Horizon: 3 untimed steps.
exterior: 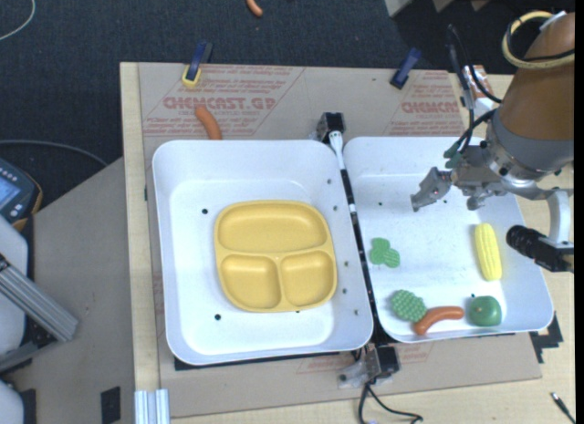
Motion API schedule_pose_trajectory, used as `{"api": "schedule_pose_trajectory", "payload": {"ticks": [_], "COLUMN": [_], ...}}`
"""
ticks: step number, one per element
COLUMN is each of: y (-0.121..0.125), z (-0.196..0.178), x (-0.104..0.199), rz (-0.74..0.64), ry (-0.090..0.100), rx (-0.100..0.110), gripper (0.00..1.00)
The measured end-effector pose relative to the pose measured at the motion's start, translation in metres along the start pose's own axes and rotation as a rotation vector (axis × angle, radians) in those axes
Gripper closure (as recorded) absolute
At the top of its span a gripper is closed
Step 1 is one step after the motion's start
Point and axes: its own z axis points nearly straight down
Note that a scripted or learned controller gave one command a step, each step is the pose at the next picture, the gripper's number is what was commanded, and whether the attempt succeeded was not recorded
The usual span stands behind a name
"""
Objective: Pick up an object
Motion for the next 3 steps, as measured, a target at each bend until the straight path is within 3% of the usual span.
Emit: {"api": "schedule_pose_trajectory", "payload": {"ticks": [1, 3], "y": [0.002, 0.008], "z": [-0.007, 0.119], "x": [0.0, 0.001], "rz": [-0.002, -0.002], "ry": [-0.001, 0.0], "rx": [-0.013, -0.004], "gripper": [0.0, 0.0]}}
